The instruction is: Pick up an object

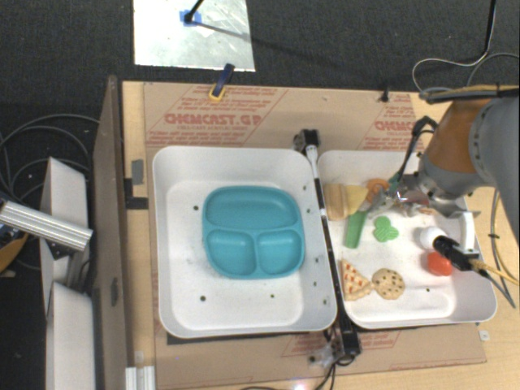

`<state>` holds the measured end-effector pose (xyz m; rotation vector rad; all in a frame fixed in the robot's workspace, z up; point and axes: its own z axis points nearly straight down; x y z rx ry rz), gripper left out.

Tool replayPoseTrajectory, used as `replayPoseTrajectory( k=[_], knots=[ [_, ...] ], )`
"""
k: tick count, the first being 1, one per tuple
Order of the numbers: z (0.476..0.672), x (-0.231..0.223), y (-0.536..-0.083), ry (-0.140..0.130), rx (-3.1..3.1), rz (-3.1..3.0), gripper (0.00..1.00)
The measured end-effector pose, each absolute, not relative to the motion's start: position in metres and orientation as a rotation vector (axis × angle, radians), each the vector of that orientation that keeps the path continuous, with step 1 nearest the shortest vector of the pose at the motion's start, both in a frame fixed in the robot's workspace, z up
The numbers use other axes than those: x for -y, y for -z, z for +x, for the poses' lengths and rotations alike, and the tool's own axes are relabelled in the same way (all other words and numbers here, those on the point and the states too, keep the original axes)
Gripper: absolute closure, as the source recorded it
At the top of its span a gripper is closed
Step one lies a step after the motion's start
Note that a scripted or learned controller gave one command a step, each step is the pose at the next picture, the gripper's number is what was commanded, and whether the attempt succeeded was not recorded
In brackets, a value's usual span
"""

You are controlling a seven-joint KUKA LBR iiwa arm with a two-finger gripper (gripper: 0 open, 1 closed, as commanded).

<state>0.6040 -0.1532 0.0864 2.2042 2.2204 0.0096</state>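
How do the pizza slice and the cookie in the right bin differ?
The pizza slice is a wedge, orange-red with pale patches; the cookie is round, tan with dark chips. The pizza slice lies nearer the divider between the bins, the cookie further right. The pizza slice looks slightly longer than the cookie is wide. Both lie flat on the right bin floor, side by side, away from the arm.

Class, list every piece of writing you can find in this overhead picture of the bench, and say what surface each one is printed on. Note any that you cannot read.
"CHEMCAST GP": red print on the brown paper-faced sheet under the two white bins, left part, above the left bin.
A second red print on the same sheet, upper right near the arm: partly cut off and too blurred to read.
Smaller red lines under both prints: too small to read.
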Motion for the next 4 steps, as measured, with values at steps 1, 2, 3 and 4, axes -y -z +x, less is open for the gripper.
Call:
replayPoseTrajectory(
  k=[1, 2, 3, 4],
  knots=[
    [0.656, 0.166, -0.086, 0.001, -2.232, 2.218, 0.00],
    [0.656, 0.166, -0.097, 0.000, -2.232, 2.211, 1.00],
    [0.645, 0.089, -0.178, -0.009, -2.230, 2.207, 1.00],
    [0.615, 0.041, -0.208, -0.006, -2.231, 2.211, 1.00]
  ],
)
